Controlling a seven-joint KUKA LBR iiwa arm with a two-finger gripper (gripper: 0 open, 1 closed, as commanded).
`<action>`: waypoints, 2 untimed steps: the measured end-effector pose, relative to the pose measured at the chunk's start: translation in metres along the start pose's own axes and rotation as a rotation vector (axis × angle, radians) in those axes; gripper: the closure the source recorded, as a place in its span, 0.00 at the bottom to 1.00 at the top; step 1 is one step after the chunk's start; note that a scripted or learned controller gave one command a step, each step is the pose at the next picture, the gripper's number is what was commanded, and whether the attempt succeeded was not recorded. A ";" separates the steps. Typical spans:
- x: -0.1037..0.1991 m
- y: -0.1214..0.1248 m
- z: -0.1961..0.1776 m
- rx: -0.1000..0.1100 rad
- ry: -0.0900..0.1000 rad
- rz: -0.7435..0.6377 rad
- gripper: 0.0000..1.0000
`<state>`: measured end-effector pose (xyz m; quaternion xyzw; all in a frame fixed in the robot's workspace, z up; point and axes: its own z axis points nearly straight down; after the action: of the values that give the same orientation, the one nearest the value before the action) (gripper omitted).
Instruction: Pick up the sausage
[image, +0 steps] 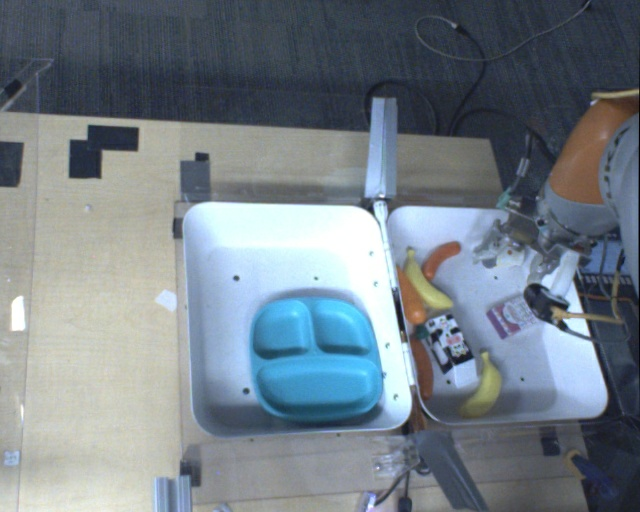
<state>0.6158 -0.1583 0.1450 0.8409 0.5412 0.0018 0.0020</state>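
Bench (100, 330): pale wood-grain top, light even, soft glare patch at the far side from the end effector. Black tape marks (100, 148) on the bench surface, well away from the end effector, across the bins. Floor (200, 50): dark grey ribbed carpet beyond the bench's back edge. Thin light cable (480, 45) looped on the carpet, up-frame from the end effector. Metal upright (381, 150) stands between the bins at the back.
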 end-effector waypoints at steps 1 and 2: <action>0.038 -0.042 0.016 0.004 -0.001 0.066 0.00; 0.075 0.015 0.058 -0.001 0.001 -0.078 0.00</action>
<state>0.6612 -0.0963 0.0867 0.8192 0.5734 0.0023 0.0021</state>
